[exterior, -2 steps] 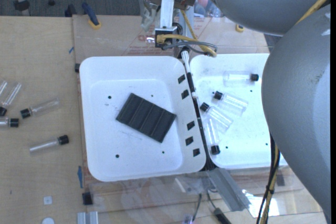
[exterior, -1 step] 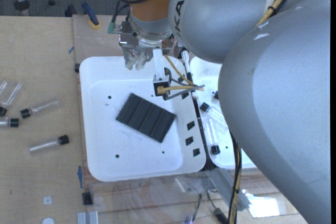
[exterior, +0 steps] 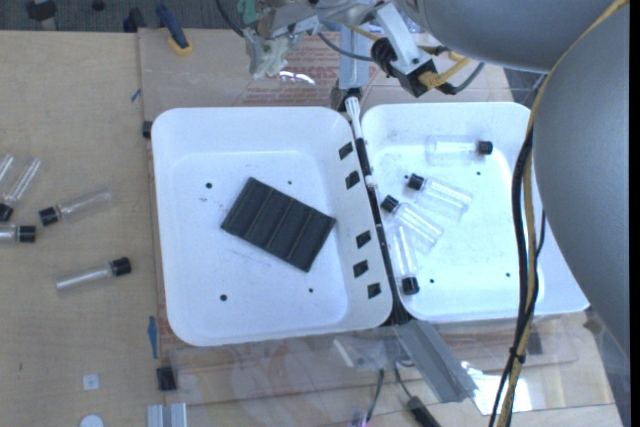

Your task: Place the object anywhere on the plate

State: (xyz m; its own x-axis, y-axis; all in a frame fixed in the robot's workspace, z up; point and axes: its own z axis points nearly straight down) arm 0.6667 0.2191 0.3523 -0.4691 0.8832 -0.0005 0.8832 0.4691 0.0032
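Dark ribbed plate (exterior: 278, 224) in the middle of the left bin (exterior: 190, 315), clear tubes (exterior: 425, 215) with black caps in the right bin (exterior: 500, 300), gripper (exterior: 268, 55) up at 12 o'clock past the bins, nothing seen in it, cannot tell how open it is

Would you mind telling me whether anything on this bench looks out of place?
Yes: several clear vials with black caps lie loose on the bench left of the left bin, outside both bins, while similar vials lie in the right bin. The dark ridged plate sits askew.

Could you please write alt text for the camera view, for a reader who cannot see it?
A dark ribbed plate lies in the left white bin; clear black-capped vials lie in the right bin. The gripper hangs beyond the bins' far edge.
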